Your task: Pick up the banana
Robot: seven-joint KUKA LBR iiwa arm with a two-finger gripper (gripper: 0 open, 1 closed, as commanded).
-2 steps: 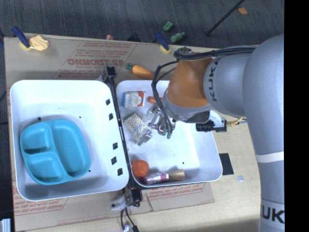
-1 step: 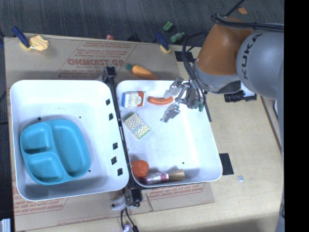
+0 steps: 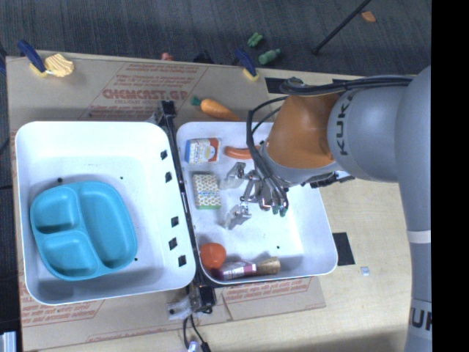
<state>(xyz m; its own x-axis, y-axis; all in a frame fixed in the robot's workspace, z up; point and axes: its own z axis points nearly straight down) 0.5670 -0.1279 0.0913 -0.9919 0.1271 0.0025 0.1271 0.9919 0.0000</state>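
My gripper (image 3: 237, 194) hangs low over the middle of the right white bin (image 3: 316, 229), pointing left. Its two metal fingers (image 3: 235, 173) stand apart, so it is open, with bare bin floor between them. The orange wrist and grey arm cover the upper right part of this bin and hide whatever lies beneath. Just left of the fingers lies a small checkered packet (image 3: 207, 191).
The right bin also holds a small printed box (image 3: 201, 151), a red sausage (image 3: 236, 152), an orange ball (image 3: 213, 255) and a bottle (image 3: 249, 269) along the front wall. A blue divided tray (image 3: 82, 228) fills the left bin (image 3: 88, 141). A carrot (image 3: 217, 108) lies on the cardboard behind.
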